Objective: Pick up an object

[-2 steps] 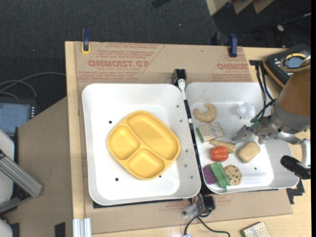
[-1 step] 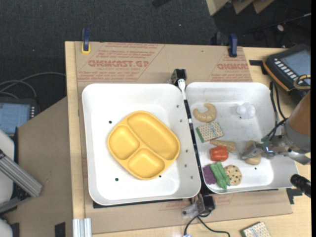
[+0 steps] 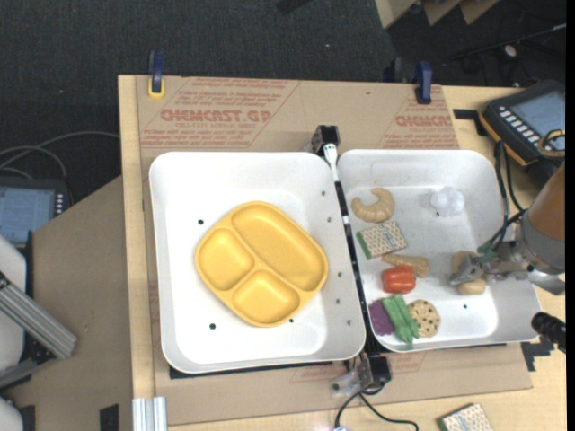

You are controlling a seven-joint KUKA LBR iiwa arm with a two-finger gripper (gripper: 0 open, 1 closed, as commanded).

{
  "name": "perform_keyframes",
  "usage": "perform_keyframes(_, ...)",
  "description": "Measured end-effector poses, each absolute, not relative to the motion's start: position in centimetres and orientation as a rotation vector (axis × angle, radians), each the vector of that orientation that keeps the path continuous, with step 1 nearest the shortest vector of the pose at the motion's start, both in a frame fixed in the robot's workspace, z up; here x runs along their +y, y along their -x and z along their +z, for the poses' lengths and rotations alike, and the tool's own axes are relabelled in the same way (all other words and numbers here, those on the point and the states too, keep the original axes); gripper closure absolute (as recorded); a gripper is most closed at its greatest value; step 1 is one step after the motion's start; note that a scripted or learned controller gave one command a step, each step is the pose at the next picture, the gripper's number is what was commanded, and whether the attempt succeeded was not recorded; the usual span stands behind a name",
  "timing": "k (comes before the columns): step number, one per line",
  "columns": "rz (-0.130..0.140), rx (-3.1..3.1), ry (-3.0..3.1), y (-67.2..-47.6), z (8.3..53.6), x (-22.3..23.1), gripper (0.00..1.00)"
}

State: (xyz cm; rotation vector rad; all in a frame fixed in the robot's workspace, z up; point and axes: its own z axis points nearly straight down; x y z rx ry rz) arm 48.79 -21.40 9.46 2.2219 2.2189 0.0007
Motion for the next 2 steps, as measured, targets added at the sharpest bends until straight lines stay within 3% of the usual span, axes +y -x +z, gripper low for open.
perform_keyframes(1, 0.003, 2.226, -2.213, -53.0, 8.4, -14.2, 1.00)
perform_keyframes(2, 0.011, 2.224, -2.208, -55.9, 19.1, -8.0, 1.00)
